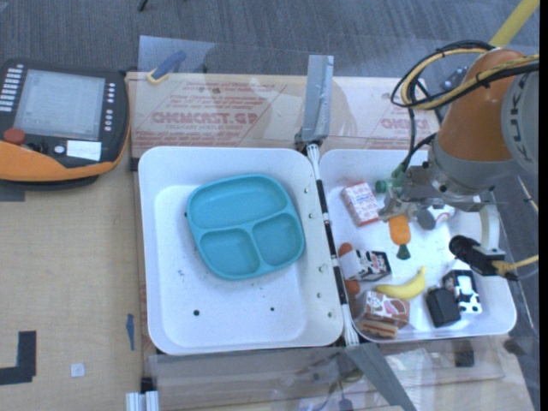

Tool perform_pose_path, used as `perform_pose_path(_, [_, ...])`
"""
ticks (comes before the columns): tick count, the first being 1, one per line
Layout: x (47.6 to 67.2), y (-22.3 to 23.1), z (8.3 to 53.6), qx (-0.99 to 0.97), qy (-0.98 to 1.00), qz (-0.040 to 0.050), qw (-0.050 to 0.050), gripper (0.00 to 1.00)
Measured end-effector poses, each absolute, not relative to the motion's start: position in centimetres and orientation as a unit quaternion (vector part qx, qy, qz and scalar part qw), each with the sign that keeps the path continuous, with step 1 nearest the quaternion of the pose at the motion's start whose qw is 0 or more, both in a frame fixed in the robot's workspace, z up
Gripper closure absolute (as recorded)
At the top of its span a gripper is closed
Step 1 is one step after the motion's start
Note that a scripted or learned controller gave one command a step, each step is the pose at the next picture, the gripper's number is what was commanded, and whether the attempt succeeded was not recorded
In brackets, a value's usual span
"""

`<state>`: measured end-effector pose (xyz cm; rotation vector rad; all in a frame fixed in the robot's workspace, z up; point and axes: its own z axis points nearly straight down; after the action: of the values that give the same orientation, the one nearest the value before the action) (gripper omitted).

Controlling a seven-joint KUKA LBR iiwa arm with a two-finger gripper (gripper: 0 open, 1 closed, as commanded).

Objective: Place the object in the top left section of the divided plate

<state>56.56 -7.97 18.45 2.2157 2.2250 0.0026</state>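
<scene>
While the grey two-finger gripper (401,205) hangs over the small orange toy carrot (399,229), its grip cannot be told. The teal divided plastic plate (246,226) waits in the left bin.

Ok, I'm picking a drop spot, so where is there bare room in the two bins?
The left bin has bare floor in front of and left of the blue divided plate, whose three sections are bare. The right bin is crowded: carton, carrot, banana and other items under the gripper.

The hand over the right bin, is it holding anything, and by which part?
Cannot be told. The hand hangs right above the toy carrot, but a hold on it isn't clear.
</scene>
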Motion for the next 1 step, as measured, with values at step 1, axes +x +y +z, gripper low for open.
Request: perform_pose_path(1, [54.98, 0.11, 20.34, 0.688, 0.725, -0.0005, -0.001, 1.0])
